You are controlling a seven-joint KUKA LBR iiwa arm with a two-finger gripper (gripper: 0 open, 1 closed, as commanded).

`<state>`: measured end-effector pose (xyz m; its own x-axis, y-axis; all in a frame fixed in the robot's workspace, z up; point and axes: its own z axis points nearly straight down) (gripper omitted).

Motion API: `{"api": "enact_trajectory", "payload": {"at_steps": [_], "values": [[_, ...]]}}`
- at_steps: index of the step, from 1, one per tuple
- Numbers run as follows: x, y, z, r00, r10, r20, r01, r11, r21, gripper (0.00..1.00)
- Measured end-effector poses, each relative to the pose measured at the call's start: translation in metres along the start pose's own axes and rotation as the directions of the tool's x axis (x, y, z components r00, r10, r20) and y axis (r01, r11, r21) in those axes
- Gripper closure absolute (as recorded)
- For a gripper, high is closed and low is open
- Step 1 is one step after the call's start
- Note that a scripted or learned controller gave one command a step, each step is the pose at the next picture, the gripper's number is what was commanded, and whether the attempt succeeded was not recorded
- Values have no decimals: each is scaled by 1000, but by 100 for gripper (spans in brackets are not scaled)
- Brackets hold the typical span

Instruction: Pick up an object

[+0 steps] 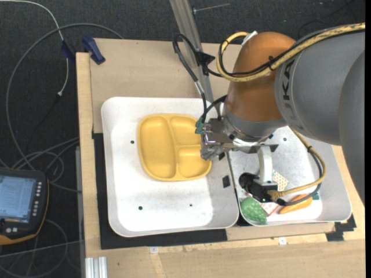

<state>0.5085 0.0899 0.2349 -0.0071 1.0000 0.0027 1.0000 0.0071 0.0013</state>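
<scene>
While the gripper [210, 145] hangs over the right edge of the yellow tray [171, 146] in the left bin [119, 178], whether it is holding anything cannot be told; small items [272, 198] lie right of the tray in the other bin [324, 210]

Looking like a robot lab: worktop [145, 62] sitting on dark carpet, loose cables [35, 68] trailing, teach pendant [20, 204] lying nearby.

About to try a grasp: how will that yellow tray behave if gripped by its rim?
The yellow tray looks like rigid moulded plastic, so probably stiff and light. Its smooth rim may slip. Gripped at the right edge, where the gripper sits, it would likely tilt, being wide and flat.
</scene>
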Motion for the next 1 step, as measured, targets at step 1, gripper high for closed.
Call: {"api": "enact_trajectory", "payload": {"at_steps": [1], "values": [[-3,0,1,1000,6,2,-6,1000,1,0]]}}
